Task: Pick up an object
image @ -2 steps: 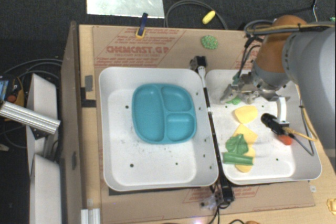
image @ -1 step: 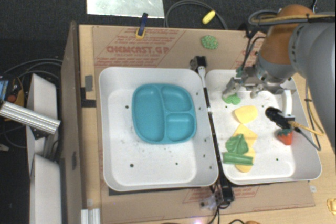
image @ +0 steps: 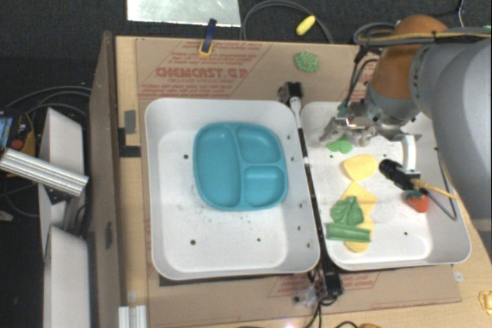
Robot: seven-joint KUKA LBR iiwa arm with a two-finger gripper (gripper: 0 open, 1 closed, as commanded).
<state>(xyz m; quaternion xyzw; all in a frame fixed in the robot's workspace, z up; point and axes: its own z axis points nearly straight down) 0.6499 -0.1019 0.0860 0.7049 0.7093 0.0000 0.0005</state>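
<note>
Two bins before you: blue tray [image: 239, 167] in left bin [image: 171, 242]; gripper [image: 347, 129] low at right bin's [image: 442, 246] upper left, over green piece [image: 339, 144]; finger spread, can't tell.

Bench [image: 123, 81] — two white bins [image: 173, 242] [image: 438, 246] side by side.

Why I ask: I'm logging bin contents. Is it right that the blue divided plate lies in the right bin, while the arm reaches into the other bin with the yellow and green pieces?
Not quite. The camera view shows the blue divided plate in the left bin; the arm's gripper reaches into the right bin, among the yellow and green pieces.
</note>
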